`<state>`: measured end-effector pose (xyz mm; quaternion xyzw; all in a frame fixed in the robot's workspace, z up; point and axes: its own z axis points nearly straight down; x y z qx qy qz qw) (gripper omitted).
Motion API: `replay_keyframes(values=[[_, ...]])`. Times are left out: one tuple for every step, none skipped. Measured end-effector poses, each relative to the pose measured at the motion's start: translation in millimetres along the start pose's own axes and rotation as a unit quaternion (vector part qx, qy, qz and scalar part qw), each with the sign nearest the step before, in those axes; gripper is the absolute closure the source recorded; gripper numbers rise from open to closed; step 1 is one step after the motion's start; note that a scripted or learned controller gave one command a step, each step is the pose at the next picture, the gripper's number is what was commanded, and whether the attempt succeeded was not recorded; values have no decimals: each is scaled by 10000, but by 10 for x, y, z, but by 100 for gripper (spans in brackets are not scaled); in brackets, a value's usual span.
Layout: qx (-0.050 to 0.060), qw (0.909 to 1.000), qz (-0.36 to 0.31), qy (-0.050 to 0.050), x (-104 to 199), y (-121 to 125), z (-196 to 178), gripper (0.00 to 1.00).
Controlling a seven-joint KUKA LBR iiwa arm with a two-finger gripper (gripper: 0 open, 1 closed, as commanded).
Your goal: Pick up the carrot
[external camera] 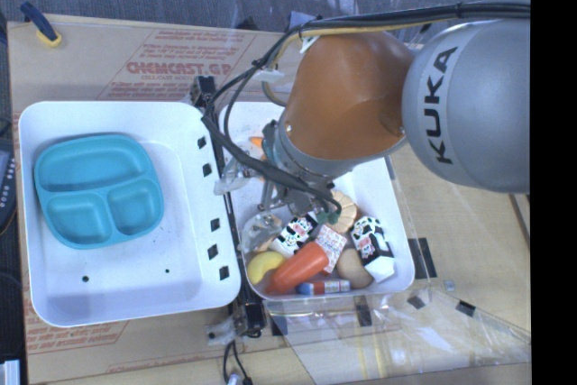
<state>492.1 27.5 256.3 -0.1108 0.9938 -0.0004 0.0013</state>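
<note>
two white bins side by side on bench; left bin (54, 293) bearing a blue divided plate (97, 189); right bin (401, 234) crowded at near end with toys; carrot (300, 267) lying tilted near front wall, between a yellow piece (264, 266) and a tan rounded piece (352, 269), a marker (323, 288) just beside its lower edge; two cow-patterned cartons (371, 246) close behind; gripper (287, 205) low over the pile, just above carrot, apart from it; jaw state: cannot tell, hidden under orange band (347, 99) of arm.
</note>
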Motion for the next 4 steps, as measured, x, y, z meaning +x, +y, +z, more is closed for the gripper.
replay_keyframes(values=[[4, 9942, -1074, 9, -322, -1127, 435, 0], [-2, 10000, -49, 19, -513, -1477, 1434, 0], [0, 10000, -82, -8, -542, -1460, 1312, 100], [0, 9996, 293, -59, -865, -860, 376, 100]])
